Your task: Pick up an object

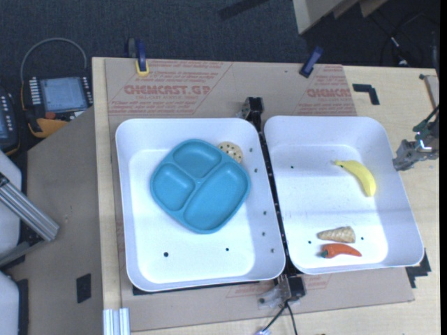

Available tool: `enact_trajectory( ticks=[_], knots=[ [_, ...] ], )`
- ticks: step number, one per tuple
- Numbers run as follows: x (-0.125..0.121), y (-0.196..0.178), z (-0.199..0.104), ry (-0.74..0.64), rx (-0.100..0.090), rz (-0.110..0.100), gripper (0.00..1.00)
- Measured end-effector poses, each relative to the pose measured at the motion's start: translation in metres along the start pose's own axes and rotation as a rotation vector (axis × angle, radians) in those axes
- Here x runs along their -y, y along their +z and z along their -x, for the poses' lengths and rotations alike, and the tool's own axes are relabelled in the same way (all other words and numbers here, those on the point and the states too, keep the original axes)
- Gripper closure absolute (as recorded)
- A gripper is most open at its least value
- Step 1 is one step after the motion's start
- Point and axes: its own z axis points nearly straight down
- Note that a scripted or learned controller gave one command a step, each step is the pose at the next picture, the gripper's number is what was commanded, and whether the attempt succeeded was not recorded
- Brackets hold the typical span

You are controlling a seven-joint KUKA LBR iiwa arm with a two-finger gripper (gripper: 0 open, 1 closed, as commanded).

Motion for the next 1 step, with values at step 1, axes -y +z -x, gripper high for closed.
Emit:
enact_trajectory(
  ticks=[1],
  knots=[
    [0.0003, -0.0061, -0.0553, -0.005, -0.006, -0.006, 1.00]
  ],
)
